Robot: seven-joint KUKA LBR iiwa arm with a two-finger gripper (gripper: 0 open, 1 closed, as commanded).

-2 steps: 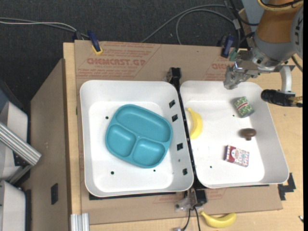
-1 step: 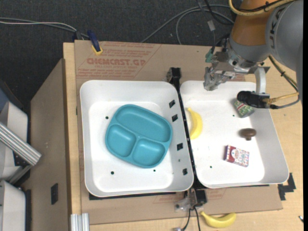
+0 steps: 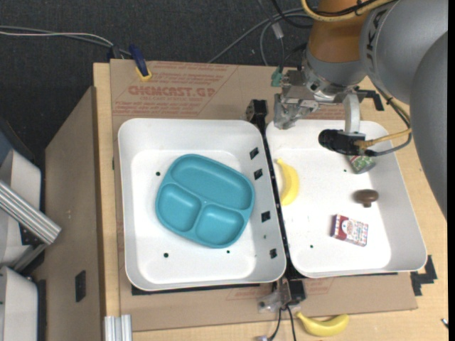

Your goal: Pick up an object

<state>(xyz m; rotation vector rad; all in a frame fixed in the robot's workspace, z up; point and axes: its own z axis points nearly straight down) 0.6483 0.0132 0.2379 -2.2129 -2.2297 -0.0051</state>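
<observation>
We see the arm's two-finger gripper [image 3: 290, 114] hanging over the far edge of the right-hand shallow white bin [image 3: 398, 258], close to the divide between the bins; we cannot tell its state from this angle, and nothing shows in its grasp. From the gripper, at about five o'clock and near, a black cylindrical fitting with a cable [image 3: 340, 141] sits over the bin, with a small green-patterned item [image 3: 362, 163] just beside it. At six o'clock from the gripper a yellow banana [image 3: 287, 180] lies on the bin floor along the left wall, apart from the gripper. Farther out toward five o'clock rests a small brown rounded object [image 3: 367, 197], and beyond it a small red-and-white printed packet [image 3: 349, 229] lies flat, well apart from the banana. At about eight o'clock from the gripper, in the left-hand shallow white bin [image 3: 135, 190], a teal plastic divided plate with three compartments [image 3: 205, 200] lies flat near the middle. Outermost, at six o'clock beyond the bins, a second yellow banana [image 3: 324, 324] lies on the brown cardboard base [image 3: 178, 87]
</observation>
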